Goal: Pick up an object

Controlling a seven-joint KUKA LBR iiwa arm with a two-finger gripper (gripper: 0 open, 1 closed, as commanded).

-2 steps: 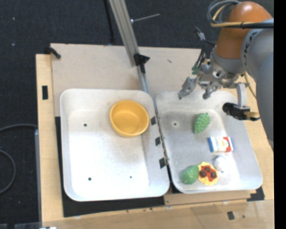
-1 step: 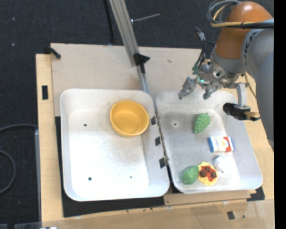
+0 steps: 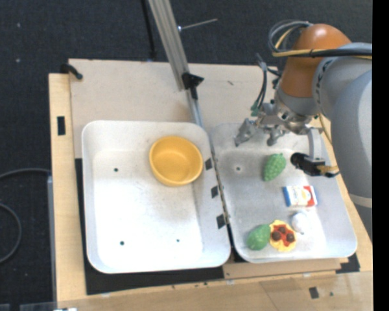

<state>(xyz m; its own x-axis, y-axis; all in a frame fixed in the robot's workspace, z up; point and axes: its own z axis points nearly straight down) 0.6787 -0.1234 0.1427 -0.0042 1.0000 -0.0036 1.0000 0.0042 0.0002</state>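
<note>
Pale wood counter point(image 3: 123, 89), two white bins on it. From where I stand nothing has been picked up yet, so the whole job is still ahead.

I'll place everything from the bumpy green fruit point(image 3: 274, 167) in the right bin point(image 3: 246, 193). The grey arm point(image 3: 350, 109) comes in from the fruit's right. The left bin point(image 3: 117, 238) lies well to the fruit's left, and so does the yellow bowl point(image 3: 176, 161) inside it.

The gripper point(image 3: 259, 135) hangs just beyond the fruit, over the far rim. Its fingers look parted, with nothing between them. The fruit seems the nearest thing for it to go for.

Nearer me than the fruit sit a smooth green lump point(image 3: 259, 237), a small carton point(image 3: 299, 196), a yellow piece with red spots point(image 3: 284, 234) and a little white thing point(image 3: 299, 221).

The carton has red and blue print, too small to read. I see no other lettering.
</note>
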